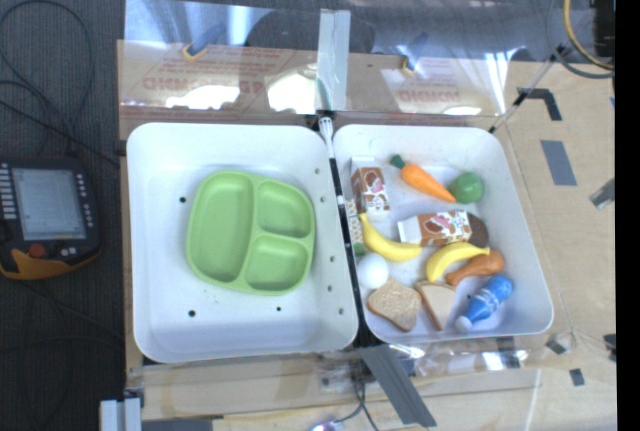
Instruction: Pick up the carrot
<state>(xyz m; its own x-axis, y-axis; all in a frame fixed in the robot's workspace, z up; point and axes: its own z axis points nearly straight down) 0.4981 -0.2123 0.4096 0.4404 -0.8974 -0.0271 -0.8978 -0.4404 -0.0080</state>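
The carrot, orange with a small green top, lies in the back part of the right bin, pointing down to the right. A green round fruit touches its tip end. A small brown carton stands just left of it.
The right bin also holds two bananas, a second carton, a white egg, bread slices, a brown drumstick and a blue bottle. The left bin holds a green divided plate. A teach pendant lies far left.
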